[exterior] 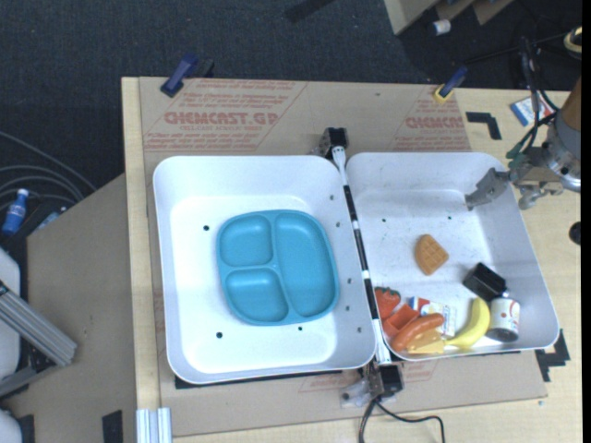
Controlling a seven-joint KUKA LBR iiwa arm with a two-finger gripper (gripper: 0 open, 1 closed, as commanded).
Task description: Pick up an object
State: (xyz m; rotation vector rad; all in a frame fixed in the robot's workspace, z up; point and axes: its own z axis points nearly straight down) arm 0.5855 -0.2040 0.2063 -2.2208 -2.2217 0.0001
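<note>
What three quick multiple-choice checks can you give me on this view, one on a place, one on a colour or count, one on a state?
1. Where does the divided plate lie?
A. left bin
B. right bin
C. on the bare bench

2. What colour is that plate?
A. red
B. blue
C. black

3. How does the gripper stand to the cookie?
A. clamped on it
B. pressing on top of it
C. apart from it, at the right bin's far right edge

Answers: 1 A, the plate sits in the middle of the left bin. 2 B, it is light blue. 3 C, bare bin floor separates them.
</note>
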